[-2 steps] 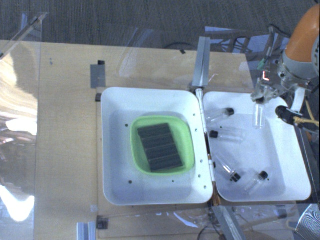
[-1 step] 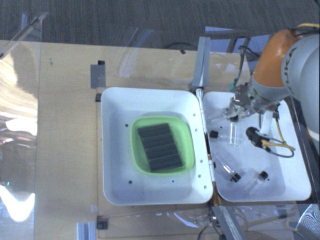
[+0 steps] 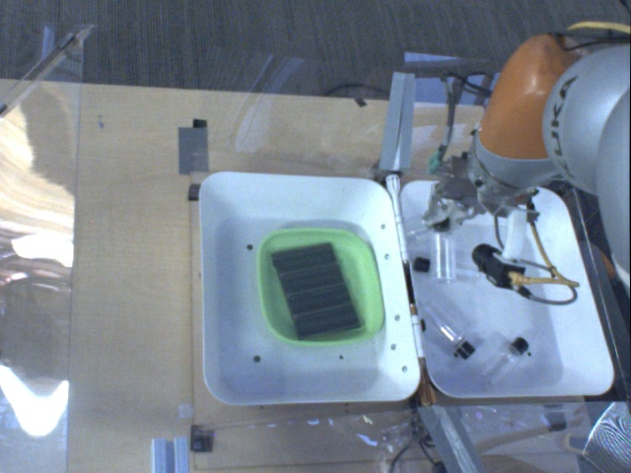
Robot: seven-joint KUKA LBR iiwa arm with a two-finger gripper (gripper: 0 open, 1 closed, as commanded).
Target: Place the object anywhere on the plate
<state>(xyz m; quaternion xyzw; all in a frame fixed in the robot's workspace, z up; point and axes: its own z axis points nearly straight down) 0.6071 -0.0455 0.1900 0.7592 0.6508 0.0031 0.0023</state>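
Observation:
A green plate [image 3: 270, 282] sits in the middle of the left bin [image 3: 225, 225]. A dark ridged block [image 3: 315, 290] lies flat on it, slightly turned. My gripper [image 3: 439, 215] hangs over the back left part of the right bin [image 3: 582, 363], well apart from the plate. Just below the gripper lies a clear tube [image 3: 443, 260], with a small black piece [image 3: 421, 263] beside it. Two more clear tubes with black caps [image 3: 462, 348] [image 3: 518, 344] lie near the front of that bin. Nothing shows in the gripper's grasp.
The ridge where the two bins meet [image 3: 405, 274] runs between the gripper and the plate. A grey upright post [image 3: 398, 126] stands behind that ridge. Bare wooden bench [image 3: 118, 294] stretches to the left.

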